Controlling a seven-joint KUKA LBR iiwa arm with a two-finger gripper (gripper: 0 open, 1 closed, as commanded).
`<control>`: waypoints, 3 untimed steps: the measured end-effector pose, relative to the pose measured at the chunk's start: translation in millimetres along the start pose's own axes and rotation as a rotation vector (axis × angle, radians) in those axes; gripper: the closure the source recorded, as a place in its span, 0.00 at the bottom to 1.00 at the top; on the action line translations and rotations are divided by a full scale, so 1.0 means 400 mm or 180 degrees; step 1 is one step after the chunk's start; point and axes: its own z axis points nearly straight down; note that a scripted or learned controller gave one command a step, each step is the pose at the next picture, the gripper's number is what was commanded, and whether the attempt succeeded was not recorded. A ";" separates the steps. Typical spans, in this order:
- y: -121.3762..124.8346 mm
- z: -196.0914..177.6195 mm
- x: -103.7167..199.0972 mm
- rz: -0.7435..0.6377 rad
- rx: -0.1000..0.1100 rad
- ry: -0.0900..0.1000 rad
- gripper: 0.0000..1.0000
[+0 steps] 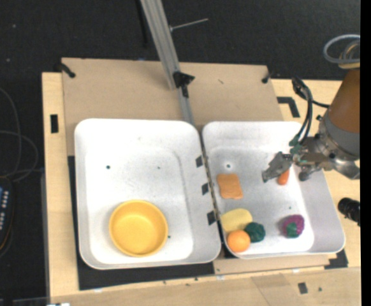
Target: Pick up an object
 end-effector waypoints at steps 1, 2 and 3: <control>0.000 0.000 0.000 0.0005 0.0000 0.0000 0.00; 0.000 0.157 0.003 0.0011 0.0024 -0.0001 0.00; -0.004 0.314 -0.007 0.0011 0.0028 -0.0001 0.00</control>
